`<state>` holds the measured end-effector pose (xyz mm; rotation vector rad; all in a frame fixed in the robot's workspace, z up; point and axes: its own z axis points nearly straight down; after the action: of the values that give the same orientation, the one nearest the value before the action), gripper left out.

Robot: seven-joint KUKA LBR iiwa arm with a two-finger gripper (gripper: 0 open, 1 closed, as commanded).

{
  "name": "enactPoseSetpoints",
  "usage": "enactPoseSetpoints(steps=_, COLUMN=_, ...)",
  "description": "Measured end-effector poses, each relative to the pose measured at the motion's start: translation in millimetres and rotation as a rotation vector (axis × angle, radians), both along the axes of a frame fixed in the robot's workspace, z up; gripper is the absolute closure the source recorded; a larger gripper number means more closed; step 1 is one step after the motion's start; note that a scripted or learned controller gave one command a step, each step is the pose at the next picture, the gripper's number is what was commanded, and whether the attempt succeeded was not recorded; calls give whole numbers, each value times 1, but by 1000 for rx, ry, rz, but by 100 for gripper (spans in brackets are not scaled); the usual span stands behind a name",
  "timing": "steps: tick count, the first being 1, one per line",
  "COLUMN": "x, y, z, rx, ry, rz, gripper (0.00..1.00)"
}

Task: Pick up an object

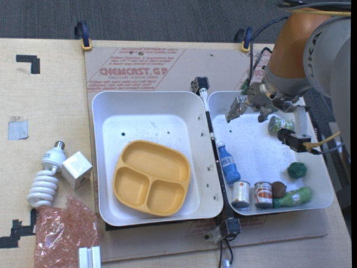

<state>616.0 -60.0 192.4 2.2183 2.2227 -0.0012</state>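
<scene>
Nearest the camera, a crumpled sheet of pink bubble wrap [66, 236] is lying on the tabletop [39, 110], with a white spiral light bulb [46, 178] and a small white cube [77, 169] just beyond it, left of the bins.

In the left shallow white bin [106, 121], a yellow three-compartment plastic tray [151, 177] is resting flat.

Along the near wall of the right shallow white bin [318, 205], a small silver can [241, 194], a red-labelled tin [264, 194], a brown round object [278, 190] and a green plastic bottle [294, 197] are lined up close together. A blue bottle with a white cap [227, 163] is lying by the left wall, and a dark green lump [297, 170] is sitting near the right wall.

Farther back, the gripper [249, 109] is being held over the far part of the right bin, beside a pale green wrapped object [280, 124]. The fingers are being seen spread apart, with nothing between them. The arm's orange band [293, 38] is showing above.
</scene>
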Motion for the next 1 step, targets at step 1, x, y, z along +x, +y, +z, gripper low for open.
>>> enactPoseSetpoints(steps=1, x=40, y=-33, z=-76, rx=-1, ry=-1, rz=-1, gripper=0)
